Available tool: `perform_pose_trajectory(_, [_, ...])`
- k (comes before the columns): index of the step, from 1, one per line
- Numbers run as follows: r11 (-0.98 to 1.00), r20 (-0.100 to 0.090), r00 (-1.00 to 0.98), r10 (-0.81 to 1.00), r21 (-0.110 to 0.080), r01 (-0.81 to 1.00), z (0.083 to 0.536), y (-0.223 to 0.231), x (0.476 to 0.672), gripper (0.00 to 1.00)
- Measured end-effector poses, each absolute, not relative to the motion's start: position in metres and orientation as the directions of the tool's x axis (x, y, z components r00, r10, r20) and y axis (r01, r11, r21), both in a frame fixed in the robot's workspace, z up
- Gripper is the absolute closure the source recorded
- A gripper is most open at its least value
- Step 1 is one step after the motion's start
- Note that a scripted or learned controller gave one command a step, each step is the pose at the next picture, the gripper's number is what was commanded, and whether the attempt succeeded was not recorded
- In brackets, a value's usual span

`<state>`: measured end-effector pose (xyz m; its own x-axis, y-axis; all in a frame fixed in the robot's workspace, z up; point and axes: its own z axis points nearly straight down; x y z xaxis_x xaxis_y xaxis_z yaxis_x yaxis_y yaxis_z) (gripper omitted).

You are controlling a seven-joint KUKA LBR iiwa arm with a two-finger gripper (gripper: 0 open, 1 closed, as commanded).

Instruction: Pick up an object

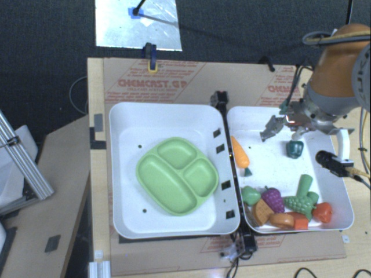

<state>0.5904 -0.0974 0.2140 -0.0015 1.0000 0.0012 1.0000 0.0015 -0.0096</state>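
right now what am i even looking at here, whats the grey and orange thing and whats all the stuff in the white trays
The grey and orange thing is a robot arm, reaching in from the right of the picture. At its end is a two-finger pincer, its tool for grabbing things. The picture comes from one fixed camera above the bench, looking down at a slant.

On the bench sit two shallow white bins side by side. The left bin holds a green divided plate. The right bin holds toy food: a carrot along its left wall, a small teal piece near the pincer, and a pile at the near end that includes purple grapes and something red.

The pincer hangs above the right bin, and nothing shows between its fingers, so it holds nothing.
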Motion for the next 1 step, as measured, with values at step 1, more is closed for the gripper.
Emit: perform_pose_trajectory(1, [0.003, 0.0, -0.003, 1.0, 0.002, 1.0, 0.2197, -0.0973, 0.593, 0.0])
